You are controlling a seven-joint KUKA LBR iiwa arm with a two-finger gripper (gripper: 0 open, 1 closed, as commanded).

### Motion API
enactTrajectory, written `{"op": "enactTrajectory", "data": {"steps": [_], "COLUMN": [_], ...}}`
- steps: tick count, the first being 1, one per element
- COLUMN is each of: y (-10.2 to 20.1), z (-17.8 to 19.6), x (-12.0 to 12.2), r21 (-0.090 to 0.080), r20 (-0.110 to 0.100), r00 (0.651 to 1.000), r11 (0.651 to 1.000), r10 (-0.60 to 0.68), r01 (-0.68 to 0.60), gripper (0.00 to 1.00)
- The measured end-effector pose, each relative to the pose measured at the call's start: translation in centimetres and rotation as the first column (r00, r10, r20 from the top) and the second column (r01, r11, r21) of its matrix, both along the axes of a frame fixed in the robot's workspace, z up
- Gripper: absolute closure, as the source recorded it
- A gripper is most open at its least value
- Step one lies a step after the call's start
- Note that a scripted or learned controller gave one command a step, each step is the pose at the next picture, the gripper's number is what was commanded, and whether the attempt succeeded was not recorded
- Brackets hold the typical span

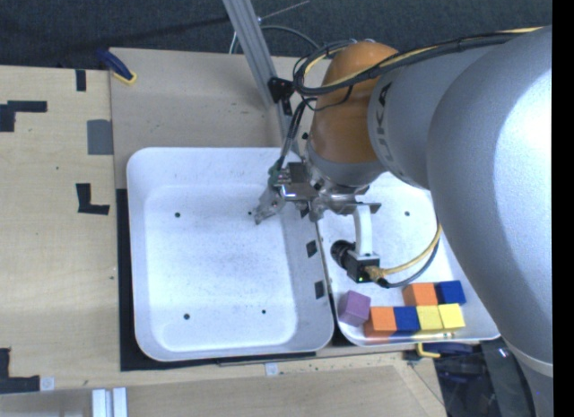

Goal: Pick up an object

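Several small blocks lie in a cluster at the near edge of the right bin point(408, 213): a purple block point(355, 306), an orange block point(383, 318), a blue block point(406, 318), a yellow block point(430, 317), and behind them another orange block point(419, 295) and a blue block point(450, 292). My gripper point(266, 208) hangs over the right part of the left bin point(143, 227), close to the wall between the two bins. It is well apart from the blocks, up and to their left. I see nothing held in it.
The big grey arm with its orange band covers the far right of the view and part of the right bin. A metal pole point(247, 30) slants up behind the bins. Cables loop around the wrist. Wooden bench surface lies to the left.
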State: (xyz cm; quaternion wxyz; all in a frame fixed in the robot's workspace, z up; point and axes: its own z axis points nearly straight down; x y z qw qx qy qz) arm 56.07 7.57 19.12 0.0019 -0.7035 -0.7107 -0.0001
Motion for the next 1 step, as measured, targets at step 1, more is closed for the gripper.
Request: {"op": "enactTrajectory", "data": {"steps": [1], "y": [-0.53], "z": [0.01], "x": [0.02], "r21": [-0.003], "r20": [0.0], "r00": [1.0], "r11": [1.0], "r10": [-0.008], "r01": [0.008], "gripper": [0.0]}}
